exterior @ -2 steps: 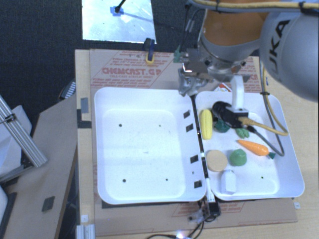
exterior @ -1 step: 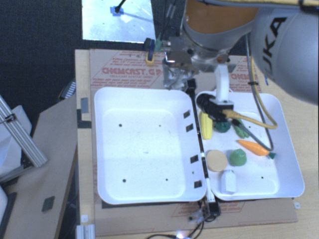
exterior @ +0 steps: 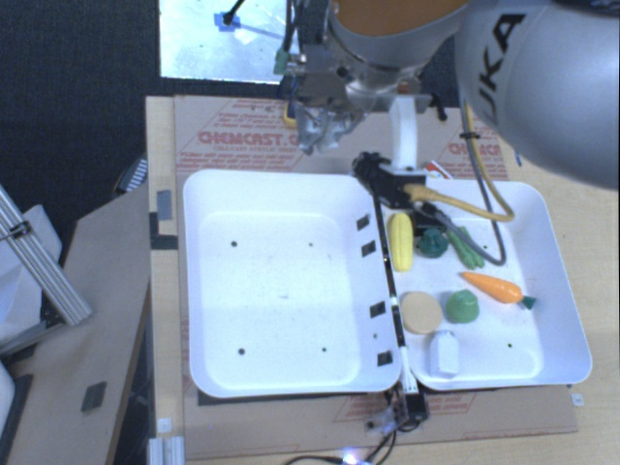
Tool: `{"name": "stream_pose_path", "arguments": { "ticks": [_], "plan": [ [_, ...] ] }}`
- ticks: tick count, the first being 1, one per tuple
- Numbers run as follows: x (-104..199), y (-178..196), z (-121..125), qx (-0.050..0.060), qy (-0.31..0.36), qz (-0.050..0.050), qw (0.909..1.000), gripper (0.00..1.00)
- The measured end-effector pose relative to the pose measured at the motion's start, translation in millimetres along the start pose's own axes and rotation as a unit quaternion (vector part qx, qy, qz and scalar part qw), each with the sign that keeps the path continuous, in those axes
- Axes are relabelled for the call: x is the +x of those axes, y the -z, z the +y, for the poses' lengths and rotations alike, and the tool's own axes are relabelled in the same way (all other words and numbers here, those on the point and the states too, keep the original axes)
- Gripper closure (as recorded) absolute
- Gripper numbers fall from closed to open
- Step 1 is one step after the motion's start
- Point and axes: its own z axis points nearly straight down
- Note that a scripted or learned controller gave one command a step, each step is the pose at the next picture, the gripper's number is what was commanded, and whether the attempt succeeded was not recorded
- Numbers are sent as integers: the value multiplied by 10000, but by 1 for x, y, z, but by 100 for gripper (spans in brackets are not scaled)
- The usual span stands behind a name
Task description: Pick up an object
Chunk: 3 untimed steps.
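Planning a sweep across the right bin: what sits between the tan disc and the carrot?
In the camera view, a green round piece lies between the tan disc and the carrot.

Lying under the bins, a brown cardboard sheet (exterior: pixel 254 136) printed in red lettering, spreading over a pale wooden bench (exterior: pixel 163 298). Surrounding it at nine and twelve o'clock, dark carpeted floor (exterior: pixel 68 85). Glowing at twelve o'clock, a bright pale rectangular panel (exterior: pixel 218 27), a thin black rod crossing it. Leaning in at eight o'clock, a ribbed aluminium rail (exterior: pixel 34 264). Trailing at six o'clock, loose wires (exterior: pixel 387 424).
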Motion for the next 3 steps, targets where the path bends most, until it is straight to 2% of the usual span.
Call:
{"name": "stream_pose_path", "arguments": {
  "ticks": [1,2,3],
  "plan": [
    [34,2,14,9,2,-2,10000,100],
    [31,-20,32,19,-27,-11,10000,100],
    [31,-25,42,13,-30,-11,10000,100]
  ]
}}
